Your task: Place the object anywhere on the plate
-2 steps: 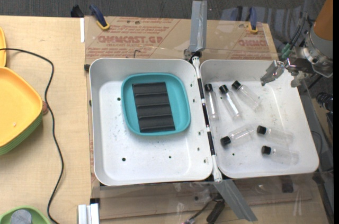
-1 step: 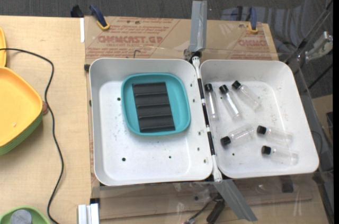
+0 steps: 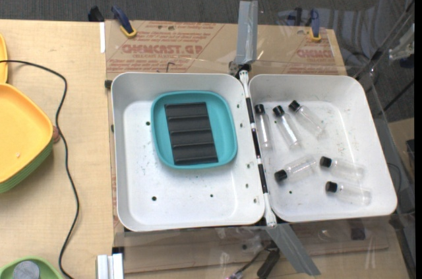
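Vials (image 3: 348, 191) are lying scattered in the right bin (image 3: 376, 139), beside the teal plate (image 3: 194, 130) in the left bin. Picking is not yet begun; end effector state: cannot tell.

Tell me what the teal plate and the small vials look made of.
The teal square plate looks like matte moulded plastic, with a dark ribbed insert, perhaps rubber. The small clear vials with black caps look like see-through plastic or glass; the picture cannot settle which.
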`<action>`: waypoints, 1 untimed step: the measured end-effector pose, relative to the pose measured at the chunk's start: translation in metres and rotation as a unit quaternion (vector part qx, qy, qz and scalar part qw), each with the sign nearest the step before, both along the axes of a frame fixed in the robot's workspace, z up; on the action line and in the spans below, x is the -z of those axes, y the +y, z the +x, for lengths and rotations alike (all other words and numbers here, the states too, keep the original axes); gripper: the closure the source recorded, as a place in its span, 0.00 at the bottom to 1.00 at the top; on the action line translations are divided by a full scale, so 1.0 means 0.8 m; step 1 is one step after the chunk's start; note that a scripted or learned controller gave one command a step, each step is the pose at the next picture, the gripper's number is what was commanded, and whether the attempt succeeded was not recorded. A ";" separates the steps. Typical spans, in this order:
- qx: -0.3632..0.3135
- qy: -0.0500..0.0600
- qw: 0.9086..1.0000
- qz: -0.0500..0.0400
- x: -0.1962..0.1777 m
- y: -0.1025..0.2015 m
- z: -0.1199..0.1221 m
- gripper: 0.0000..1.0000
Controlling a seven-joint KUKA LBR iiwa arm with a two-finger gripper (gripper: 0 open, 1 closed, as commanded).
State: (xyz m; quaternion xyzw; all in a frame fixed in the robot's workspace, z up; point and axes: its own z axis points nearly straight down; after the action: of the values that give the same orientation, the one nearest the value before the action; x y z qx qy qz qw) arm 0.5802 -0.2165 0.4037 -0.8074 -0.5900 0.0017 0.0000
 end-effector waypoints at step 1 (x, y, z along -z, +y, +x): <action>0.058 0.000 0.998 0.000 -0.046 0.007 0.004 0.00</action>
State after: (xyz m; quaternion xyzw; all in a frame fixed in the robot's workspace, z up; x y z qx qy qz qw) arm 0.5831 -0.2109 0.4402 -0.8400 -0.5426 0.0018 0.0002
